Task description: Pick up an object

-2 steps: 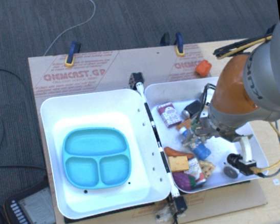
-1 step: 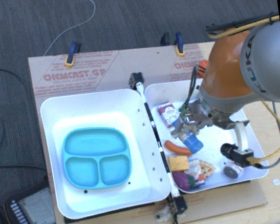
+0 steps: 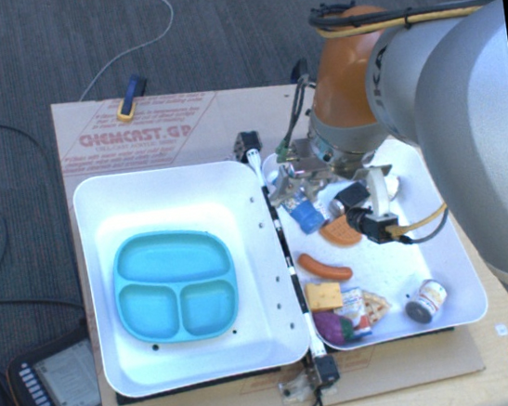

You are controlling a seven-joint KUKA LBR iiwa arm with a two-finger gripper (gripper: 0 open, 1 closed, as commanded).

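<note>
End effector [image 3: 300, 184] low in right bin [image 3: 455, 296] — blue object [image 3: 307, 217] seemingly just beneath.

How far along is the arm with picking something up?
Done: the tool is down in the right bin, near a blue item. In hand: I can't see anything gripped. Left: the hot dog, can and other toys lie in the bin.

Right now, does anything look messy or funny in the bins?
Yes. The small can lies tipped on its side in the right bin, and the toy food is jumbled there, while the blue tray sits alone.
</note>
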